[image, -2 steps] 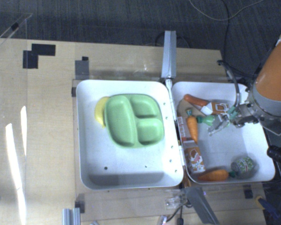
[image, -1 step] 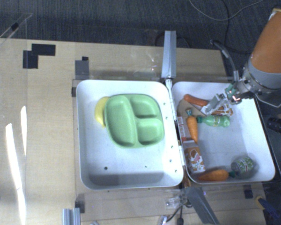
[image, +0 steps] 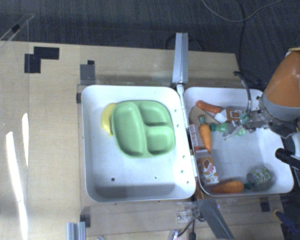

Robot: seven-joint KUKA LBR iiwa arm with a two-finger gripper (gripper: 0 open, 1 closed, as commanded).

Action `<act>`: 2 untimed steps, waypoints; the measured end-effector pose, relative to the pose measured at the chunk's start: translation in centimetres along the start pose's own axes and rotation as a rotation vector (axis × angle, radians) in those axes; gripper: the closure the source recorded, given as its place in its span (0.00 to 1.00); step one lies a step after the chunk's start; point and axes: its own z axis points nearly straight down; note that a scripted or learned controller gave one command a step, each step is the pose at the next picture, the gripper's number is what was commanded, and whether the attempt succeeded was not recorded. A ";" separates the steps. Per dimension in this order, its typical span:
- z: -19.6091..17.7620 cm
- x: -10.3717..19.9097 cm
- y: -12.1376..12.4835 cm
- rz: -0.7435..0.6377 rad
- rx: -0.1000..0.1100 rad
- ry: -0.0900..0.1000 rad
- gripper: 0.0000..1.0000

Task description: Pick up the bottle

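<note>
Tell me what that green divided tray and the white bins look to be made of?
The green tray looks like moulded plastic with a matte finish: even colour, rounded compartment edges, soft highlights. The left bin and right bin seem to be thin formed plastic, slightly glossy, with rounded corners and smooth walls; painted metal can't be ruled out.

text: none legible | packet [image: 208, 169] label: printed, too blurred to read
</note>
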 end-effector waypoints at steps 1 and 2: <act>-1.1 0.1 0.2 -0.007 -0.006 -0.003 1.00; -1.1 0.1 0.2 -0.007 -0.005 -0.003 0.00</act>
